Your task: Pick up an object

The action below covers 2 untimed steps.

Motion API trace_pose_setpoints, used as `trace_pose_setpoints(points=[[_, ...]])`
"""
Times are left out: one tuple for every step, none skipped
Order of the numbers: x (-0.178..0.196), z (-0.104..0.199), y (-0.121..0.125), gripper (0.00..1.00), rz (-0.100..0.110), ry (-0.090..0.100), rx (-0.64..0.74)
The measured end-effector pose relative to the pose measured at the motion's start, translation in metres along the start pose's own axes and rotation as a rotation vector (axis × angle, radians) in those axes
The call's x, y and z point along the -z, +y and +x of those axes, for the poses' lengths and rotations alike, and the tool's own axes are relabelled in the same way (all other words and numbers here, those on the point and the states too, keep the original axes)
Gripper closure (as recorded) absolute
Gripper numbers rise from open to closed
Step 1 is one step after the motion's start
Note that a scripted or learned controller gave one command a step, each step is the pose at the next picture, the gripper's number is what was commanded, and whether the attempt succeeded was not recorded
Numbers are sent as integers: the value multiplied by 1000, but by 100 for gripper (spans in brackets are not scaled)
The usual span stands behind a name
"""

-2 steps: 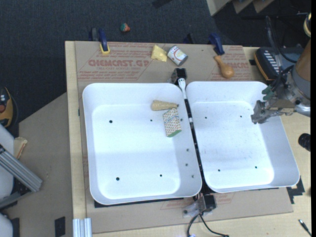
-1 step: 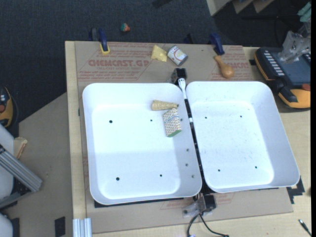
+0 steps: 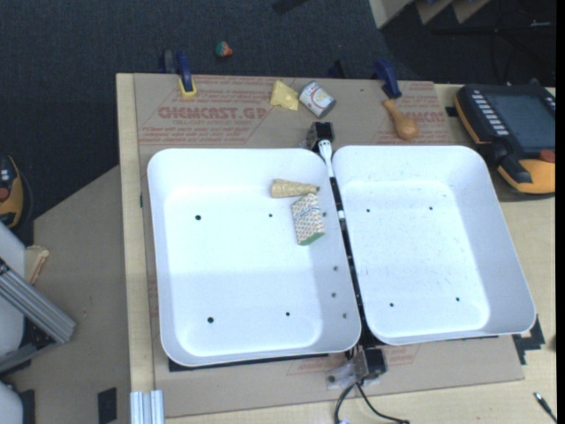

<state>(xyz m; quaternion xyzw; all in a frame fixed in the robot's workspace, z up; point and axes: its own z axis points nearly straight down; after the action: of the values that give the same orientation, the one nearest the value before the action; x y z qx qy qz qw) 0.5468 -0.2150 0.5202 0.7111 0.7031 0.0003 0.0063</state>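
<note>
On the bench (image 3: 221, 104), a brown board printed with red lettering carries two shallow white bins side by side. Toward the back right of the left bin (image 3: 177, 263) lie a tan cone-shaped piece (image 3: 292, 188) and, just in front of it, a patterned packet (image 3: 307, 219), close together. Behind the bins sit a yellow wedge (image 3: 284, 95), a small box (image 3: 317, 99) and a wooden-handled tool (image 3: 400, 119). Dark carpet (image 3: 88, 25) surrounds the bench.

- Bins (image 3: 238, 316): smooth white plastic, faint sheen.
- Board (image 3: 221, 111) at 12 o'clock: matt brown cardboard, printed.
- Pouch (image 3: 307, 219): patterned, crinkled wrapper.
- Floor (image 3: 79, 25): dark, rough carpet.
</note>
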Motion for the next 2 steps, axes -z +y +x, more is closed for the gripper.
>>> trace_pose_setpoints(points=[[-188,52,49,100,24,14,16],[-156,-1,33,100,4,4,7]])
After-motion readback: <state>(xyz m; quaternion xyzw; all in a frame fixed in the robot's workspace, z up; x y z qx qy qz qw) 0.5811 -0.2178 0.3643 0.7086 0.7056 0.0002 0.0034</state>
